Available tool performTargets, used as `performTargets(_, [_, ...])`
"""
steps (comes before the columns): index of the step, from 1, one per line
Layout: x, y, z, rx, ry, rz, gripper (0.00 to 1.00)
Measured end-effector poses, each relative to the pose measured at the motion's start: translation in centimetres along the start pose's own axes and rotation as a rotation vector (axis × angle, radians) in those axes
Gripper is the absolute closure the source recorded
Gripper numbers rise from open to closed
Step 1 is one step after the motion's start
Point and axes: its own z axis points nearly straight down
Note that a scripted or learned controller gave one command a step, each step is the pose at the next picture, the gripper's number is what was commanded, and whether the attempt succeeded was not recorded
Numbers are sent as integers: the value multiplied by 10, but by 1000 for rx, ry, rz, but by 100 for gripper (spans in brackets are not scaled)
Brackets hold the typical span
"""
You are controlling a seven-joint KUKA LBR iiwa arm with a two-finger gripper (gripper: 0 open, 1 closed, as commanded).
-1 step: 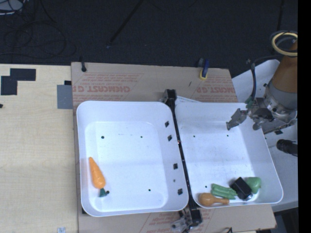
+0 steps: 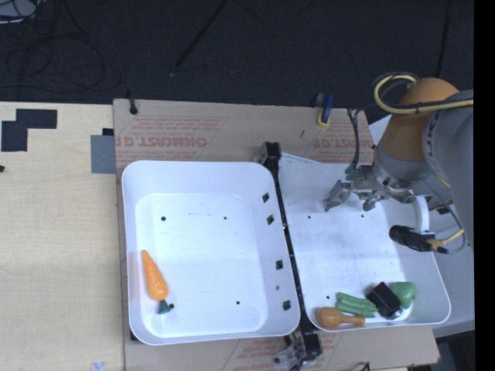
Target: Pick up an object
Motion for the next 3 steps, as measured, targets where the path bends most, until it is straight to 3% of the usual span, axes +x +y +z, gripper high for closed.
performTargets(1, [0,1,-9,-1,-1,-2,100])
performTargets(2, [52,9,-135,-15,-1,-6,100])
performTargets(3, [92,7,-220,-12,-1,-5,100])
